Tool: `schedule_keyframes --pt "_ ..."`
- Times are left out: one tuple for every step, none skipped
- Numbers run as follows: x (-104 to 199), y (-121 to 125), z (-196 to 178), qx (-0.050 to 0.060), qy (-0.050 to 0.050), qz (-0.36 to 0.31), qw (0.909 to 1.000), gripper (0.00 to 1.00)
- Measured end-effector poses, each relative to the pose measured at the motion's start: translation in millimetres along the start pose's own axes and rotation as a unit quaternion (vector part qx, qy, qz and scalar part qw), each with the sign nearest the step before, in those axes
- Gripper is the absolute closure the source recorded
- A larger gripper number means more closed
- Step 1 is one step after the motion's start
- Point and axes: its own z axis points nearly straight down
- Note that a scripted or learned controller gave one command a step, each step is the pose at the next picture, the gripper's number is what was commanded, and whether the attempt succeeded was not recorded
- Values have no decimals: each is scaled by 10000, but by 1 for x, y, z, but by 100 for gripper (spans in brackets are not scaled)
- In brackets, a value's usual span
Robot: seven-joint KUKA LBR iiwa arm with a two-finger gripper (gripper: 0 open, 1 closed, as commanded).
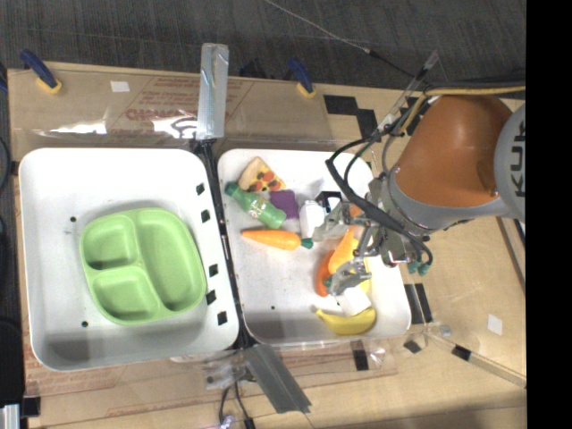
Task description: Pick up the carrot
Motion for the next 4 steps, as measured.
schedule_keyframes --pt "-36 -40 110 -15 39 911 9958 0" --pt "-59 -43 134 -2 -106 1641 9864 0" --pt "-62 -42 122 11 -136 1593 9871 100" --pt "-79 -3 51 -6 -42 1352 9908 100"
